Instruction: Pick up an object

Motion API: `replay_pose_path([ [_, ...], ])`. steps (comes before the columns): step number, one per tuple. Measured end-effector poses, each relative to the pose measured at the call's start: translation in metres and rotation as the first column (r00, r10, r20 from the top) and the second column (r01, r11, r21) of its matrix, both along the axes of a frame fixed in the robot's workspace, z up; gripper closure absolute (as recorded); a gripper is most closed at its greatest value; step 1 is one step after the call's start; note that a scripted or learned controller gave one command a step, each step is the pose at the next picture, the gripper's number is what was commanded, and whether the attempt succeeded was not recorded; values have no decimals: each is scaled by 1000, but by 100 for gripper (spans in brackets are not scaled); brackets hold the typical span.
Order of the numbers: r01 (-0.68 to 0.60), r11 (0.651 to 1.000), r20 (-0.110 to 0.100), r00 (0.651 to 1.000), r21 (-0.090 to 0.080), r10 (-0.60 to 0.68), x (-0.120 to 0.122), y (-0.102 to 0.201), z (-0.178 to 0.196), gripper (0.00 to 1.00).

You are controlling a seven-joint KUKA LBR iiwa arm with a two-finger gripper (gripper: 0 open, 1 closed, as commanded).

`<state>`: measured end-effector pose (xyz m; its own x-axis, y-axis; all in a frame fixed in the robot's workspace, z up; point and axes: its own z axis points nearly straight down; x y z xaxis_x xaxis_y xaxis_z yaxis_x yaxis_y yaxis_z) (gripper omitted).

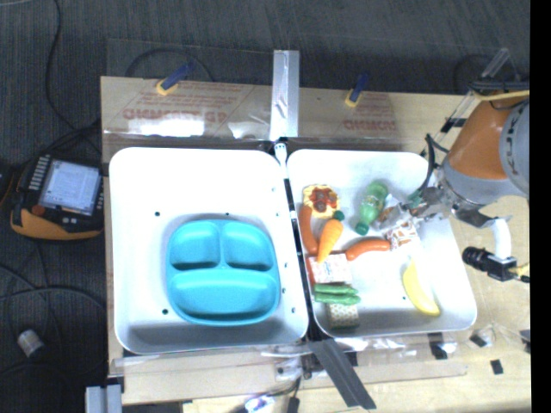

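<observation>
My view: two bins [138, 317], one blue tray [224, 269], one banana [419, 290], two carrots [328, 235]; end effector [411, 216] grip state indiscernible.

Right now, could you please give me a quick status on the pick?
Gripper low in right bin, fingers unclear. Nothing seen held. Green bottle, orange carrot close beside it; banana apart.

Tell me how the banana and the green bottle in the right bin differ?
The banana is yellow and curved; the green bottle is green and straighter. The banana lies apart near the bin's right side, while the bottle lies farther back, right beside the gripper. Both are small toy groceries lying flat in the right bin.
</observation>
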<state>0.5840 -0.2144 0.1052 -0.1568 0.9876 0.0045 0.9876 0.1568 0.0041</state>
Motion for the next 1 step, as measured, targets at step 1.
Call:
replay_pose_path([
  [1, 209, 978, -6, 978, -7, -209, -9, 70, 103, 100],
])
